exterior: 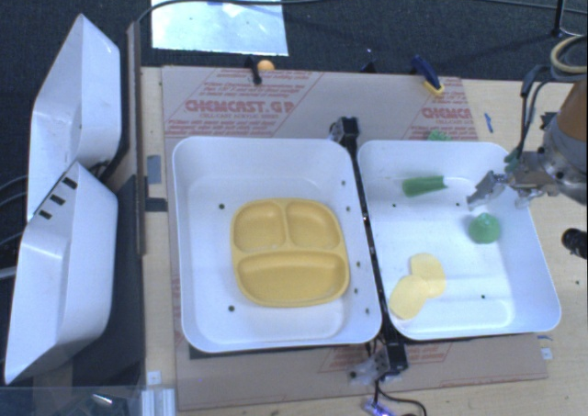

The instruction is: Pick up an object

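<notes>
The gripper [489,188] hangs over the right bin [528,309] near its far right corner; whether it is open or closed cannot be told from this angle, and nothing shows in its grasp. Just below it in that bin lies a green ball [485,228]. A green cylinder [424,186] lies to the gripper's left, and a pale yellow piece [416,286] sits nearer the bin's front. The left bin [207,313] holds a yellow divided plate [289,252].
</notes>
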Motion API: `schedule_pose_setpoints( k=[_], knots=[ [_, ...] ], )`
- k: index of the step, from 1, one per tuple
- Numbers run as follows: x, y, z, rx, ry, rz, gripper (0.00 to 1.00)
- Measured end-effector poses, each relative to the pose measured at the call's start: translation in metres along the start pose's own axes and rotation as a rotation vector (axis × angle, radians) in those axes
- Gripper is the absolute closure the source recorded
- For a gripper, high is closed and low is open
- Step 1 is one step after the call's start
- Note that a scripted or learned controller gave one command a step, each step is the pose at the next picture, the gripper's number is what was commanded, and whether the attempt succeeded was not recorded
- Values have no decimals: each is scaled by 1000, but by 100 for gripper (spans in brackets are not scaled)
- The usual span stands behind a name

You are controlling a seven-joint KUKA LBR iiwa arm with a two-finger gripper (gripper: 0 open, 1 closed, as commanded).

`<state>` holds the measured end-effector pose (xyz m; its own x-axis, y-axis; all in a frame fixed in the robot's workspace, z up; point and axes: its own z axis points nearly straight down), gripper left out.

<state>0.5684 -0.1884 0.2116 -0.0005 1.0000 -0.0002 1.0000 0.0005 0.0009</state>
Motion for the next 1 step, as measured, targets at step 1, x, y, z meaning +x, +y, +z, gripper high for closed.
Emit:
schedule_pose_setpoints(
  k=[1],
  knots=[
    [-12, 14, -26, -2, -1, 0, 0]
  ],
)
